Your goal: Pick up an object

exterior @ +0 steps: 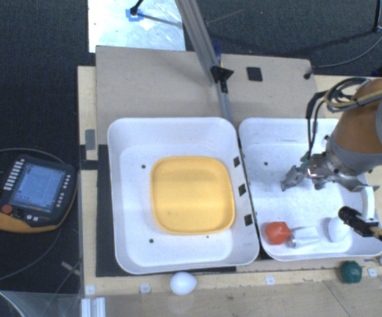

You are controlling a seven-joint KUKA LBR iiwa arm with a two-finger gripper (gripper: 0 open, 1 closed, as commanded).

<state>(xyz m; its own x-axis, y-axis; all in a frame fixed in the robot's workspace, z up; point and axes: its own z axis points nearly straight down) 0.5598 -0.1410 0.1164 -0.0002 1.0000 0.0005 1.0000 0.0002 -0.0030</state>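
Note:
My gripper [303, 179] hangs over the middle of the right bin [270, 147], its grey fingers spread open with nothing between them. Along that bin's front wall lie a red-orange ball-like object [276, 232], a clear pale piece [303, 236] just right of it, and a white rounded object [336, 229]. All three sit in front of the gripper, apart from it. A square yellow plate [193, 194] lies flat in the left bin [128, 177].
A white egg-shaped object [183, 283] and a dark green ball [350, 271] rest on the bench outside the bins' front edges. A teach pendant [31, 192] lies on the floor at far left. A grey pole [201, 35] slants in from the back.

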